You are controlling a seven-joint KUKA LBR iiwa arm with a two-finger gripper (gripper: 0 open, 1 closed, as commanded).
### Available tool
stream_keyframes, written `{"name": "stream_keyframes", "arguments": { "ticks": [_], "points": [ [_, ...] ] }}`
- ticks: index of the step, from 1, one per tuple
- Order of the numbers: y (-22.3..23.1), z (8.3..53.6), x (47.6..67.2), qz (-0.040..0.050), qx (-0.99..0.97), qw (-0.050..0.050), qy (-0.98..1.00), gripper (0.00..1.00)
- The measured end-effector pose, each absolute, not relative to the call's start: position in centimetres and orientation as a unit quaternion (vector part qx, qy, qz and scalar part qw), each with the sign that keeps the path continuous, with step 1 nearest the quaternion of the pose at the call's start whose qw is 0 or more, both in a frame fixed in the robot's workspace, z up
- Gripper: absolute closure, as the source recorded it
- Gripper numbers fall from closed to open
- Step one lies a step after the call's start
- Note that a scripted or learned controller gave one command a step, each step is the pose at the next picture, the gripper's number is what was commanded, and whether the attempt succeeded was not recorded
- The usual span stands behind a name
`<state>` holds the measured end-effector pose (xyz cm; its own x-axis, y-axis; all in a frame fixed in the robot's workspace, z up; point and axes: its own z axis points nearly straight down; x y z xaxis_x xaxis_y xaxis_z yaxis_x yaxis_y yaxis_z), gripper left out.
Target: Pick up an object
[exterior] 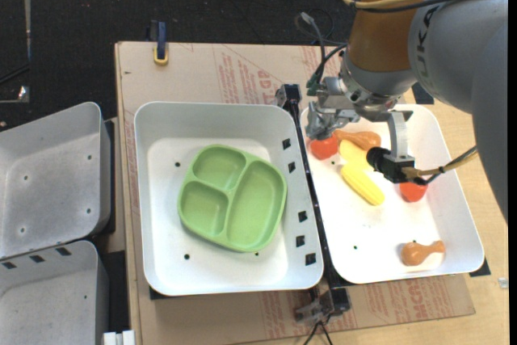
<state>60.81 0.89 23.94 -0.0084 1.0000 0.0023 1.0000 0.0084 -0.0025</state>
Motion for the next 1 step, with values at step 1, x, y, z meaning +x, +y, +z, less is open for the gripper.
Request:
{"name": "stream_keyframes", "arguments": {
  "ticks": [1],
  "points": [
    [5.85,23.34,57.23,0.0011,-0.704,0.002,-0.710,1.00]
  ]
}}
